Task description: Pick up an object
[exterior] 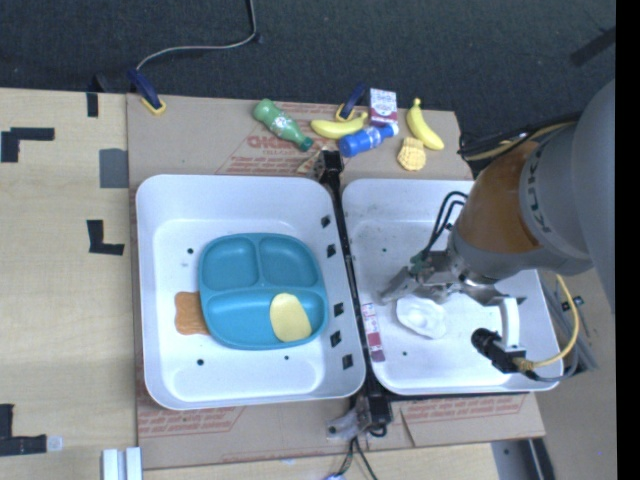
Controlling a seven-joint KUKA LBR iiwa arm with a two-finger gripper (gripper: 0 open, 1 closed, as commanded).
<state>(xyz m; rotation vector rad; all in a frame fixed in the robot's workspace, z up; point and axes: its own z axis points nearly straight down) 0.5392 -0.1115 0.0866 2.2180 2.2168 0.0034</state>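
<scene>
Cardboard-covered worktop, two white bins. Gripper low in right bin, just above white object; finger state: cannot tell. Likely light, soft, crumpled; best pinched mid-body.

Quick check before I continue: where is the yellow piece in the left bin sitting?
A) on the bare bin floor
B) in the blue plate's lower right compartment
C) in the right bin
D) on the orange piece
B: the yellow piece lies inside the lower right compartment of the blue plate, apart from the orange piece at the plate's left edge.
</scene>
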